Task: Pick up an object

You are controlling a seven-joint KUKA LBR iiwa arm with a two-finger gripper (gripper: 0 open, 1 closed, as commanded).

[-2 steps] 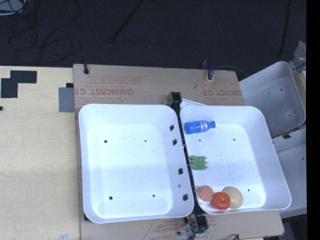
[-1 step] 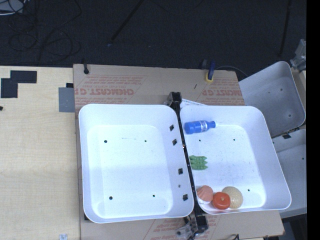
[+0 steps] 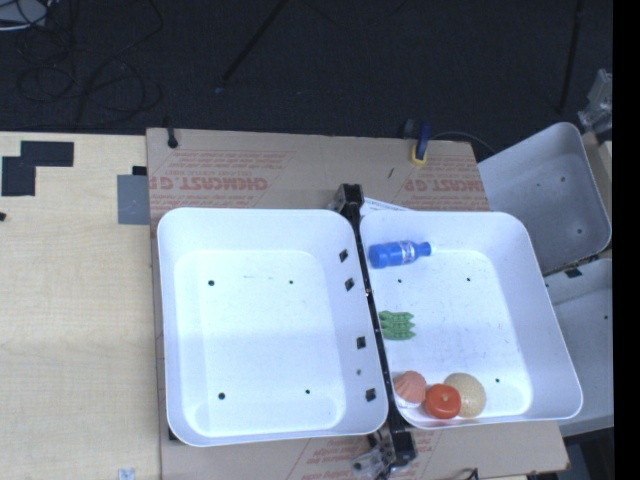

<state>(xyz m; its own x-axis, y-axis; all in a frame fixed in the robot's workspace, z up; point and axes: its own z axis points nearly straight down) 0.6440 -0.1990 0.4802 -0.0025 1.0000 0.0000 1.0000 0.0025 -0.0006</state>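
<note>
A dark floor strewn with cables runs across the top of the frame. Below it, a pale wooden tabletop fills the left side and carries a few dark flat patches near its upper edge.

Next to that lies a brown cardboard sheet with red print, and both bins sit on it. The left bin takes up the centre-left, its white floor marked by a few small dark dots. A black strip of clips runs down the seam where the two bins meet.

The right bin holds all the loose objects.

- **Blue bottle**: it lies on its side near the bin's upper left corner, with its paler cap pointing right.
- **Small green item**: it is below the bottle and close to the left wall. At this size it is too blurred to name, though it may be a toy vegetable.
- **Three round pieces** in the lower left corner, huddled together: a pinkish one is nearest the seam. A red one is just beside it against the lower wall. A tan one touches the red one on its right.

At the cardboard's upper edge, above the right bin, stands a small blue and yellow clamp. A grey metal plate tilts at the far right, beyond the right bin's upper corner.
</note>
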